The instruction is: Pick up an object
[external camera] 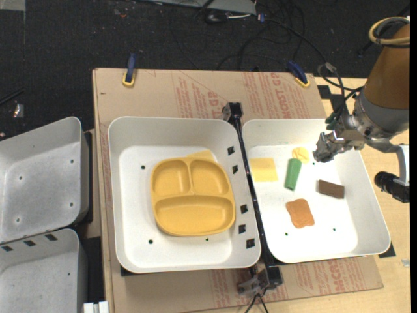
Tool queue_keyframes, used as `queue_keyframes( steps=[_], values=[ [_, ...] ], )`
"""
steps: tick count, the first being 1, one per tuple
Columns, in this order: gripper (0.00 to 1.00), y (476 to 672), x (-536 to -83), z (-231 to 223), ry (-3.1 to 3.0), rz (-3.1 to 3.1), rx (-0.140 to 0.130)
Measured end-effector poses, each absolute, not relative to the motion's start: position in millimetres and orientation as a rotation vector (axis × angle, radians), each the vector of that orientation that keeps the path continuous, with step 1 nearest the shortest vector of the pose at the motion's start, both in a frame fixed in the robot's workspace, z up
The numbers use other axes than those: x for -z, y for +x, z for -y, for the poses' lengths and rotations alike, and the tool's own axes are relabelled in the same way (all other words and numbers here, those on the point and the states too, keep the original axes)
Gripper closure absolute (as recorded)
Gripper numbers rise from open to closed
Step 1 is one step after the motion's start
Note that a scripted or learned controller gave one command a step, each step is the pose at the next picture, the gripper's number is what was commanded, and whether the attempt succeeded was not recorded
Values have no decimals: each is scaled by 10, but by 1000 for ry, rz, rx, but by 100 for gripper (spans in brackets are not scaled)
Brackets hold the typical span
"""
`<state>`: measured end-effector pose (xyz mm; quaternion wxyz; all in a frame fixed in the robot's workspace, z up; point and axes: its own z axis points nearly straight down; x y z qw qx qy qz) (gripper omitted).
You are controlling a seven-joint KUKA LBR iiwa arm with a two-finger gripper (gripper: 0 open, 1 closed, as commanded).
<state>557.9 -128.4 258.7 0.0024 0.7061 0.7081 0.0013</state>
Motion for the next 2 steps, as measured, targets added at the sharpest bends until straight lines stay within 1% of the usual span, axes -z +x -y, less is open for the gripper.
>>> queue_keyframes(
  steps=[1,2],
  values=[
    [100,5751,-2449,840,2214,-2229,-2],
    [100,5860,-2314,315,2214,-2230,0]
  ],
)
